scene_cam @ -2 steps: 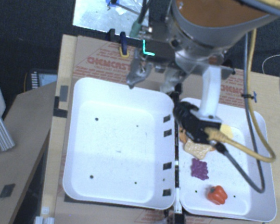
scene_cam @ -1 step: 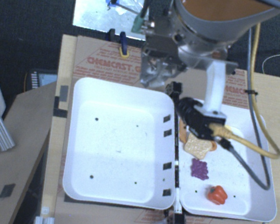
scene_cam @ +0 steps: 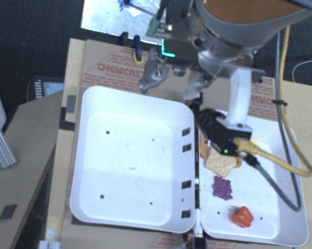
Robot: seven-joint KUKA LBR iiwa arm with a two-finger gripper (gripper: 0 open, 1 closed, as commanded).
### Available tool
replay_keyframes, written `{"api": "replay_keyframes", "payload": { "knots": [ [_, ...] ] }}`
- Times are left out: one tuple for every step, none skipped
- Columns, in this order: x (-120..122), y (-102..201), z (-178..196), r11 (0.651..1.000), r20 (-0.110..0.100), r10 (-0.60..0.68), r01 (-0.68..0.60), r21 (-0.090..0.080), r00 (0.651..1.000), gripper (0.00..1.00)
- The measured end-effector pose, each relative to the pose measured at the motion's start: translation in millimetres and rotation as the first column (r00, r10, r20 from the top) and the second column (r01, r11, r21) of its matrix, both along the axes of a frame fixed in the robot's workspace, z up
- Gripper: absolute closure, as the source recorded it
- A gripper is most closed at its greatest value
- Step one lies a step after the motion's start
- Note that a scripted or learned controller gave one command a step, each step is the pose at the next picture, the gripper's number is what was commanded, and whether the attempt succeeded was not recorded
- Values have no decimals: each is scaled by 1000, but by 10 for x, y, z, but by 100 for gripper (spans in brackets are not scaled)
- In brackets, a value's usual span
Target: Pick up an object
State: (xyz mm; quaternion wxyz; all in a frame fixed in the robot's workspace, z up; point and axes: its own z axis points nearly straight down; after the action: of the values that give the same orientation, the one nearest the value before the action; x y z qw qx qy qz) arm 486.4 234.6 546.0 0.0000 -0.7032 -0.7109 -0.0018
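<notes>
Start at your left: the left bin [scene_cam: 132,164] is a shallow white tray with rounded corners, a smooth matte floor and a few small dark dots. Above its far rim you see the gripper [scene_cam: 171,85], two grey metal fingers hanging down from the wrist, one over the bin's back edge and one nearer the divider. They stand apart with open space between them, and nothing sits in that gap.

The arm [scene_cam: 243,17] comes in from the top right as a broad grey housing with an orange band, tilted down toward the back of the bins. A white bracket, a black box with a small green light and a yellow cable [scene_cam: 279,161] hang below it over the right bin [scene_cam: 280,228].

Things to pick lie in that right bin, all well apart from the gripper and nearer to you than it is. Just beside the divider is a tan cracker [scene_cam: 221,164], flat and speckled, partly under the black box. Below it lies a purple grape bunch [scene_cam: 223,188], small and knobbly. Furthest right and nearest you is a red pepper [scene_cam: 242,216], glossy and rounded, resting on the bin floor.
</notes>
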Motion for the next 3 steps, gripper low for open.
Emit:
{"api": "replay_keyframes", "payload": {
  "knots": [
    [2,3,116,1000,3,4,-4,2,1000,100],
    [2,3,110,1000,1,5,-5,1,1000,0],
    [3,6,227,1000,4,9,-9,3,1000,100]
  ]
}}
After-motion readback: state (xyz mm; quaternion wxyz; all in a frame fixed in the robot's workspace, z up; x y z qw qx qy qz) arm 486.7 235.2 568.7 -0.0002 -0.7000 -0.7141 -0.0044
